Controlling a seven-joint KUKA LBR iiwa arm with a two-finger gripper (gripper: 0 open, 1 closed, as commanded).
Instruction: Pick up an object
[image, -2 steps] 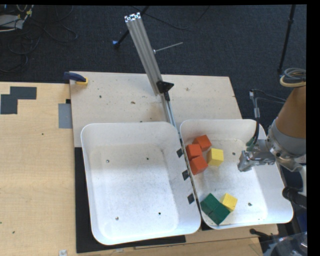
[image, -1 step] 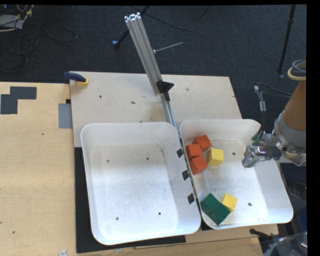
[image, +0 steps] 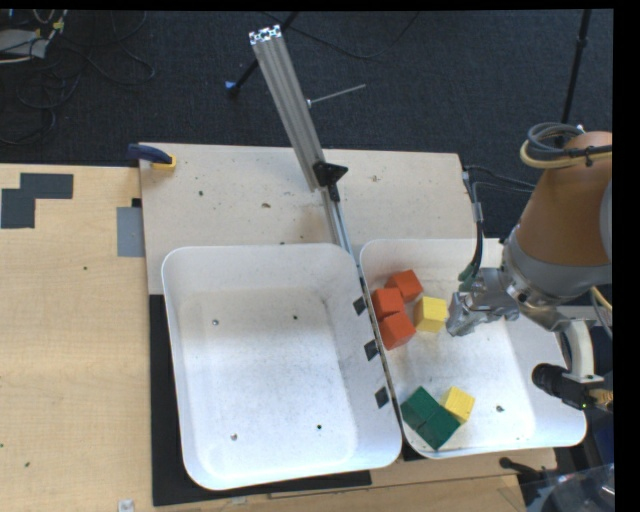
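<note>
Hovering low in the right bin (image: 540, 425), the jaws (image: 458, 322) sit just beside a yellow block (image: 432, 313); their state is unclear.

Grey arm (image: 556, 262) with a broad orange band, metallic pincer (image: 462, 318), black cables.

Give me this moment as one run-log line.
task: pick up an object | gripper: low in right bin, beside yellow block | grasp: none seen | orange blocks, green block: untouched

all blocks (image: 398, 310) in right bin (image: 520, 420), clustered along its left wall; gripper (image: 462, 318) just right of them; left bin (image: 200, 290) beside.
</note>
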